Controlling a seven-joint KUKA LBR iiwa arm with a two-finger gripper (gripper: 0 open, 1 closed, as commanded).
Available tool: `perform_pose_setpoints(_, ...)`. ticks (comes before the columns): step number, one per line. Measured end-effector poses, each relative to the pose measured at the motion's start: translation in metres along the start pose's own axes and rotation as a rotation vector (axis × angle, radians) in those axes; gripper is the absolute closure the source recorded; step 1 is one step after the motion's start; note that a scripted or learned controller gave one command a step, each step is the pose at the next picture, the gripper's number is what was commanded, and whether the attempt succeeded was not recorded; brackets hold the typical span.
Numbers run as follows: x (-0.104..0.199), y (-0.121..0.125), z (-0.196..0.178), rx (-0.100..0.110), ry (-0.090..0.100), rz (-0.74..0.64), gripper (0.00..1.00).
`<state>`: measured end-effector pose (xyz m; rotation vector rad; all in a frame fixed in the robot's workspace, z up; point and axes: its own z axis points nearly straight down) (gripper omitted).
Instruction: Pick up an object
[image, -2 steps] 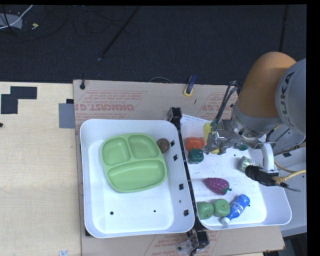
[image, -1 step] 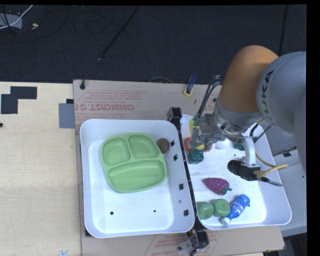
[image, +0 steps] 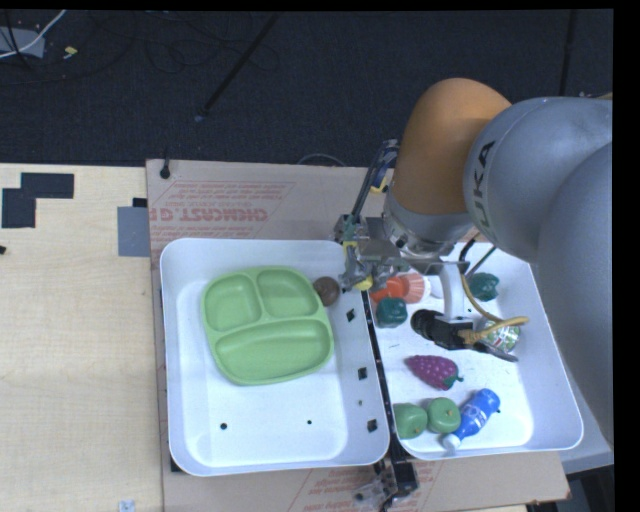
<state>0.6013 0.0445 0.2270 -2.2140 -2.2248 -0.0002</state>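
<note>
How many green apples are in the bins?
2. The first green apple and the second green apple sit side by side at the near edge of the right bin, beside the blue bottle. The arm may hide others.

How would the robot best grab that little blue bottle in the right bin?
Probably across the middle of the blue bottle, coming straight down. It lies flat and slanted, its white cap toward the bin's near edge, so the fingers should close across its narrow width. The green apple crowds its left side, so care there.

Beside the glossy white plastic left bin (image: 190, 420), the matt green plastic tray (image: 268, 325) sits on it, over brown cardboard (image: 250, 205).
</note>
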Motion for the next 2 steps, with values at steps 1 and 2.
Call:
perform_pose_setpoints(1, 0.03, 0.037, 0.003, -0.002, -0.001, 0.002, 1.0)
perform_pose_setpoints(2, 0.036, 0.038, -0.008, 0.0, -0.001, 0.003, 1.0)
